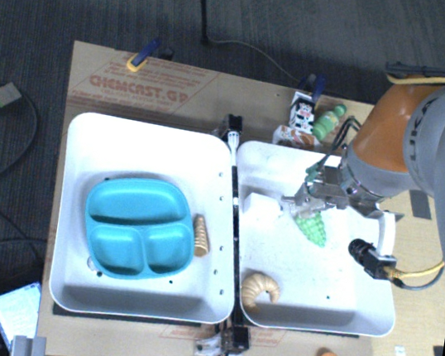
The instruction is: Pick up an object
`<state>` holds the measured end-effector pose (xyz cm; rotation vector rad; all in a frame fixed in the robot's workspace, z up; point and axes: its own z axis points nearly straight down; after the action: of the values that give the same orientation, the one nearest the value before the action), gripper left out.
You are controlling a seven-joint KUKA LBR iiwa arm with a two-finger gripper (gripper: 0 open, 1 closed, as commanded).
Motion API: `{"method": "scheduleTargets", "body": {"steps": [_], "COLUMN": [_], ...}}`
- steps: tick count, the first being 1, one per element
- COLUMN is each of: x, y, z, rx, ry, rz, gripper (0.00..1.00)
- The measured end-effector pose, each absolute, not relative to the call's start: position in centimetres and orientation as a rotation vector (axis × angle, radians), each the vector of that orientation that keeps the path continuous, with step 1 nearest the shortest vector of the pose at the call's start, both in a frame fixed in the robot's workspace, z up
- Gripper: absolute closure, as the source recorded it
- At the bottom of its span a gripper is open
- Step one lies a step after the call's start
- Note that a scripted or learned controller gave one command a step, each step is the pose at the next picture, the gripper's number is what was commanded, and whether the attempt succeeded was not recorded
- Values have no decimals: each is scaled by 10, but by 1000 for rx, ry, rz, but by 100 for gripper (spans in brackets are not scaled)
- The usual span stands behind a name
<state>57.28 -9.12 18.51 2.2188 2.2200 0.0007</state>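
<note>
On the brown table [136, 88] over dark carpet, the left bin [78, 192] holds a blue divided tray [139, 227], and in the right bin [352, 311] the end effector [312, 206] grips a green ridged object [313, 228] between its fingers.

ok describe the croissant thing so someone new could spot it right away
Find the right-hand white bin. At its near-left corner, against the front wall, lies a curled tan croissant. The green object under the claw is farther back, and the thinner brown stick lies in the other bin.
</note>
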Motion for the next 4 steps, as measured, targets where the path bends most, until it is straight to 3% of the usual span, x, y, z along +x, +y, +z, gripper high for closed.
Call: {"method": "scheduleTargets", "body": {"steps": [1,2,3,4], "x": [572,622,575,590], "y": [-91,-99,-123,-109], "z": [184,103,129,87], "rx": [2220,2212,2222,2218], "ry": [2221,2209,2220,2217], "rz": [-3,12,-3,0], "gripper": [0,0,0,0]}}
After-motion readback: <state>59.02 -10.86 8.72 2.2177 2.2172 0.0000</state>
